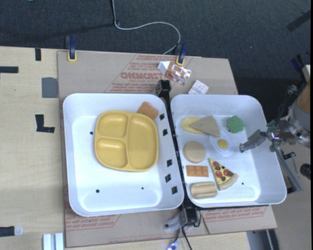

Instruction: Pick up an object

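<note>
The gripper (252, 141) hangs over the right bin (268, 176), near the fried egg (222, 144), seemingly lining up a grab; I cannot tell its opening.

I see two white bins side by side. The left bin (78, 191) holds a yellow divided plate (127, 140) with an orange block (147, 110) near its upper right rim. The right bin (261, 186) holds toy food: broccoli (235, 123), egg (223, 145), pizza slice (222, 173), cracker (196, 171), bun (203, 189). My gripper (250, 142) hangs over the right bin, near the egg.
</note>
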You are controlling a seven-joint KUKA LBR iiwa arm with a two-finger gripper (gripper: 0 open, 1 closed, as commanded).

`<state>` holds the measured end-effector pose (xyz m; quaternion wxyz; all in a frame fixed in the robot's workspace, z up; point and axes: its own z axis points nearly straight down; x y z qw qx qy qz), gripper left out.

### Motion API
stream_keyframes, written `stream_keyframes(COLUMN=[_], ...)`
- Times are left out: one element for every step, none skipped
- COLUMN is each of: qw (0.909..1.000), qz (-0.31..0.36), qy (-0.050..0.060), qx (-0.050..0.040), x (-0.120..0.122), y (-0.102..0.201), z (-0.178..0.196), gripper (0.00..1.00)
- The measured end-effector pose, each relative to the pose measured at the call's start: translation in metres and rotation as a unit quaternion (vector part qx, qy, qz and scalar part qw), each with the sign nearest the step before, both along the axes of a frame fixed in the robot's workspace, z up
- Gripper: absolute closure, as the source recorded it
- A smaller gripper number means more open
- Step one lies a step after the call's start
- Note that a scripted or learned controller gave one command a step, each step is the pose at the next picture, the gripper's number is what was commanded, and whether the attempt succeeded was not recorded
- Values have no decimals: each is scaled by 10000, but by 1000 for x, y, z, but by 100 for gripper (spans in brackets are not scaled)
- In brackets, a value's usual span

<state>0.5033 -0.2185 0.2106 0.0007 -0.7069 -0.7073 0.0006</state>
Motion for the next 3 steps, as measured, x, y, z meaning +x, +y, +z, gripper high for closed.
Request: stream_keyframes(qw=[10000,10000,10000], qz=[44,-16,52], qy=[-18,0,-27], qx=[9,-7,17], x=[92,65,132], y=[50,5,94], z=[-26,-129,-126], gripper=[0,0,0])
